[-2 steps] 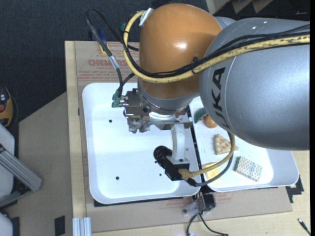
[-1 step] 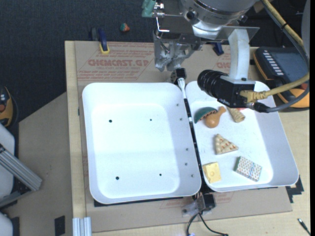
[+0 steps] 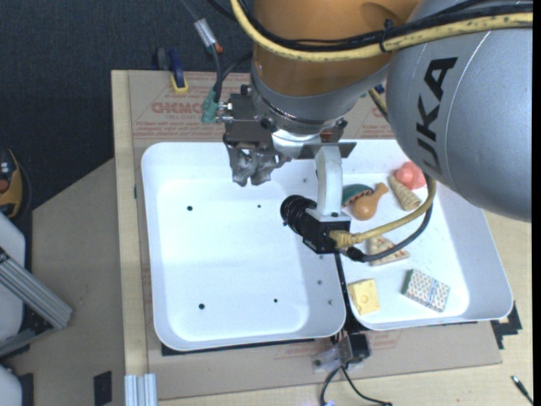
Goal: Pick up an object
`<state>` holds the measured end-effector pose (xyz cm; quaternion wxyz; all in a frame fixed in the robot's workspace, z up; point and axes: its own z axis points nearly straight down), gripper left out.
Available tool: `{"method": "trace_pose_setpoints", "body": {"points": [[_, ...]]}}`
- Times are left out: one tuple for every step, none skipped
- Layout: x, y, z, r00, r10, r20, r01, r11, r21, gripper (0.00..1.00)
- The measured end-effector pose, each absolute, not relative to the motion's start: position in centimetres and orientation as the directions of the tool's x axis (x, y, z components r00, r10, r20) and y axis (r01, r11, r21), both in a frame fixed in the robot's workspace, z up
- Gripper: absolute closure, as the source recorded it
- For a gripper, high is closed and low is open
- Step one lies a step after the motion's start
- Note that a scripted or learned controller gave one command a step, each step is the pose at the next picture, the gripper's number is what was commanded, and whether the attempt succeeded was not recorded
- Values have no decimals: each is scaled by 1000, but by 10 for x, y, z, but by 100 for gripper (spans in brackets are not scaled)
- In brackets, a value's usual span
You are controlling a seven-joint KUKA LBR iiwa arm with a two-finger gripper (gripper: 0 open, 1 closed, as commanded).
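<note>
Pincer position over left bin

Pincer sits over the upper part of the left bin, close to that bin's back rim. I see its dark metal fingers pointing down; I cannot tell whether they are parted or closed, and I see nothing between them. I read the arm as covering the top centre and right of the view. I log a black fitting with a yellow cable hanging over the divide between the bins.

I count the objects in the right bin: a pink piece beside a ridged tan cone, a tan pear-shaped toy against a green item, a yellow block and a patterned packet. All lie well apart from the pincer. Both bins rest on the surface.
</note>
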<state>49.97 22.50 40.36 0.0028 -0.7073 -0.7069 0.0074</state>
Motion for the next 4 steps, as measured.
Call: {"method": "trace_pose_setpoints", "body": {"points": [[507,224,292,2,1000,-6,1000,-2,-14,100],[480,224,545,-3,1000,10,1000,2,18,100],[483,224,365,2,1000,-8,1000,-2,-17,100],[510,224,292,2,1000,-4,1000,-2,-9,100]]}}
